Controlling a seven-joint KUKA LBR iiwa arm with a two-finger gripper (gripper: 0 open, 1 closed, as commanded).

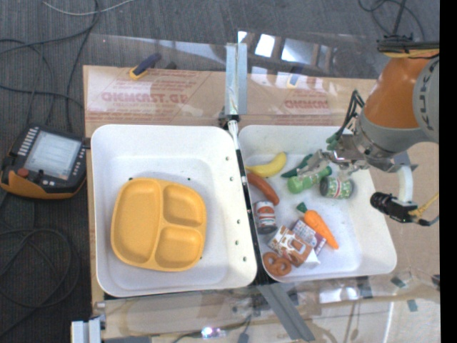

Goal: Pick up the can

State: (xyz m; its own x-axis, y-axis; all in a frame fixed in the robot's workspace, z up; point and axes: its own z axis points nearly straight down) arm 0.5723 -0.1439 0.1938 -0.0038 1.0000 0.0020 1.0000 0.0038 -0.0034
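Start at the far left of the tabletop: a teach pendant with an orange rim lies beside the left bin. In that bin you see one yellow compartment plate, lying flat towards the near-left part.

Cross the divider and you reach the right bin, where everything else is crowded. Along its left wall lies a red sausage, slanted, with a yellow banana just above it. Below the sausage stands a small can with a red-and-white label, close to the left wall. Nearer the front edge you have a pretzel and a red-and-white packet touching it, and an orange carrot with a green top lies just right of the packet.

In the upper middle of the bin a green bottle lies on its side, and just to its right lies a second can, green-labelled, also on its side. The fingers hang directly over these two, just above the green-labelled can and well apart from the red-and-white one. You cannot tell how far the fingers are spread; the metal parts blur together against the clutter, and nothing shows clearly between them. The green bottle sits tight against the can on its left side, so it crowds that approach. The grey arm with its orange band comes in from the right, over the bin's far-right corner.
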